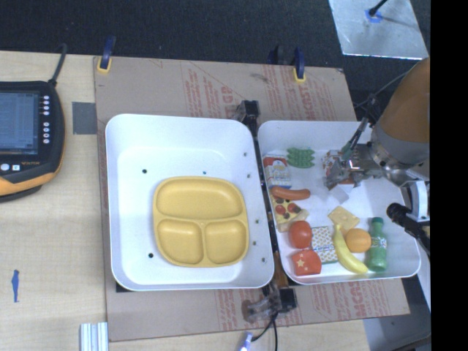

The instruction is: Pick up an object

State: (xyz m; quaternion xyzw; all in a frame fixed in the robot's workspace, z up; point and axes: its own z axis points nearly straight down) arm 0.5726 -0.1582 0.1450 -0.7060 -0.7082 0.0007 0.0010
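The right bin (380, 134) holds several toy foods: a green leafy piece (300, 156), a red-and-white carton (277, 170), a hot dog (291, 194), a pizza slice (288, 212), a tomato (300, 233), a red block (306, 262), a blue-patterned packet (323, 242), a cheese cracker (343, 217), a banana (346, 254), an orange (357, 240) and a green bottle (376, 246). My gripper (338, 171) hangs over the bin's upper middle, right of the leafy piece, above bare bin floor. I see nothing between its fingers.
The left bin (131, 148) carries a yellow divided tray (199, 221). A teach pendant (25, 137) lies at the far left of the bench. Clamps (249, 110) join the bins at the top and bottom. The arm's body (406, 119) covers the right bin's upper right corner.
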